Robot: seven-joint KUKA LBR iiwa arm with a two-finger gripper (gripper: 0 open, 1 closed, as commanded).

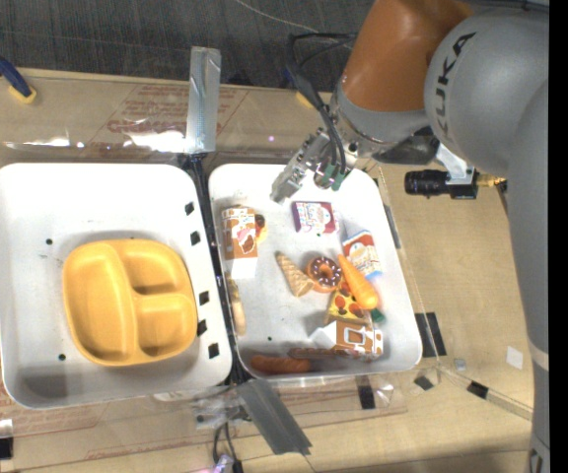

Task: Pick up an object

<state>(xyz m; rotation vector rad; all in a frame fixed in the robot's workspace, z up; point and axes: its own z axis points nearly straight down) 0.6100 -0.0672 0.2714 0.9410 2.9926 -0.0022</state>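
Your gripper hangs over the far edge of the right bin, and honestly you can't tell how its fingers are set. Just beside it toward the bin's middle sits a small purple-and-white carton, nothing gripping it. Further toward the near right corner there's a donut, a carrot and a pizza slice. The left bin carries a yellow divided tray.

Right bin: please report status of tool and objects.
Tool above right bin's back edge, holding nothing. Purple carton nearest, untouched. Nothing in the way.
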